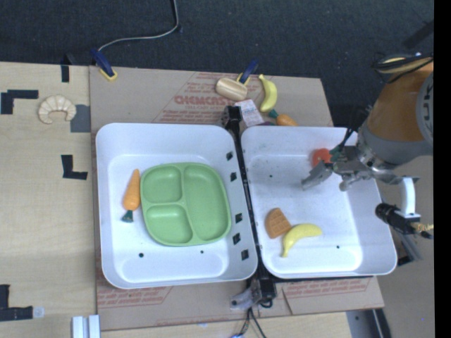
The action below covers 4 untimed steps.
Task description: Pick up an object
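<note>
Gripper [331, 177] sits low over the right bin [366, 255], upper half, arm coming in from the right. Fingers look spread apart, nothing between them. A small red object [321, 155] lies just up-left of the gripper, right beside one finger; can't tell if they touch.

Other candidates in the same bin: one yellow banana [299, 236] and one orange-brown bread slice [277, 223], touching or nearly so, both nearer the front edge and clearly apart from the gripper.

Left bin [116, 259]: one green divided plate [186, 203] with three compartments, one carrot [132, 191] lying along the plate's left rim.

Outside the bins, on the cardboard behind them: one bread roll [231, 88], a second banana [268, 94], one small packet [248, 111], a bit of something orange [285, 120] at the bin rim. One croissant [56, 108] on the bench far left.

Count: two bananas, two bins, one of everything else.
</note>
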Tool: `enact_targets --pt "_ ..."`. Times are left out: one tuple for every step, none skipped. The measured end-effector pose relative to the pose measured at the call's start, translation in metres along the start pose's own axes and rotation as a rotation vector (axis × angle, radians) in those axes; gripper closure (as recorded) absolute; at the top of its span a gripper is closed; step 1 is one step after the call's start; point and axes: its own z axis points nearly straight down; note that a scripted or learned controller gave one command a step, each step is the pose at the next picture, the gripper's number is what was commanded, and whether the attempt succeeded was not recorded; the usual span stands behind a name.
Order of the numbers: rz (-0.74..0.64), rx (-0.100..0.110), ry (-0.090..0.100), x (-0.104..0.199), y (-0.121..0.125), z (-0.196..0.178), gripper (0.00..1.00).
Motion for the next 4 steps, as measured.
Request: enact_targets --pt "0.001 -0.001 -0.003 -0.071 0.064 -0.005 0.00" --pt "-0.001 -0.005 -0.004 -0.059 0.096 0.098 0.00" --pt "-0.001 -0.006 -0.002 -0.020 0.119 0.099 0.00" --pt "-0.002 -0.006 -0.006 -0.021 0.119 0.089 1.00"
